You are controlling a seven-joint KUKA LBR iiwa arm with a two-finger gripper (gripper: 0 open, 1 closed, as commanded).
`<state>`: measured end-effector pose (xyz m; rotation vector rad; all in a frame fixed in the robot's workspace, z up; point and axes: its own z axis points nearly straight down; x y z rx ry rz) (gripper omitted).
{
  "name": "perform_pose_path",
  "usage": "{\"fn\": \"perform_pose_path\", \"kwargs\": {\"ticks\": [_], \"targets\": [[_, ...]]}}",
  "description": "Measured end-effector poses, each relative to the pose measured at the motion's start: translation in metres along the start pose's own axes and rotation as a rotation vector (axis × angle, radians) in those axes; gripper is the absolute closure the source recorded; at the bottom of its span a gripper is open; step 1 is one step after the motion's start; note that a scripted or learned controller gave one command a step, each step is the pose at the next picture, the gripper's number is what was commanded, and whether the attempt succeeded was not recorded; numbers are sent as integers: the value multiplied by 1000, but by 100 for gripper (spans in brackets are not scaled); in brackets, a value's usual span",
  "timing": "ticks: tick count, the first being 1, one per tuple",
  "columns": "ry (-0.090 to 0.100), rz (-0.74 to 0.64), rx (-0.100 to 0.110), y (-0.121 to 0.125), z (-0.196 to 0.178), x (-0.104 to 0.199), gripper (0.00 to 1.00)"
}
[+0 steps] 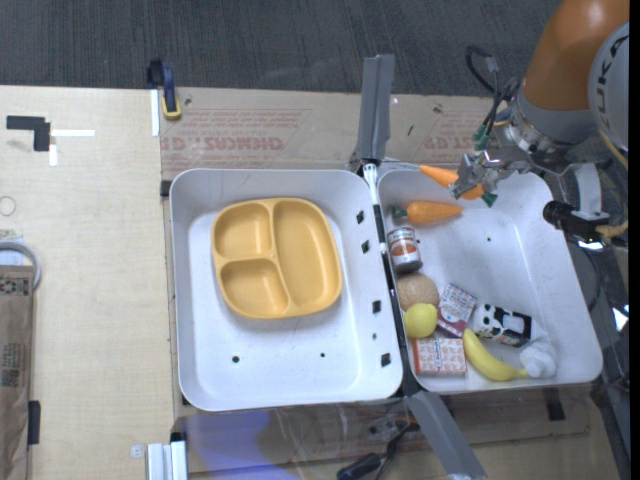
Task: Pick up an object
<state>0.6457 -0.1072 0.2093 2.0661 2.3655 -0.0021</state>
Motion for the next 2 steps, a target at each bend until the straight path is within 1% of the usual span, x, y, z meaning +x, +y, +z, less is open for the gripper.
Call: {"fn": "perform_pose_path", "kwargs": {"ticks": [1,2], "targets": [[2,180,3,-56,63,-3,100],[1,252,2,-25,-15,66,100]]}}
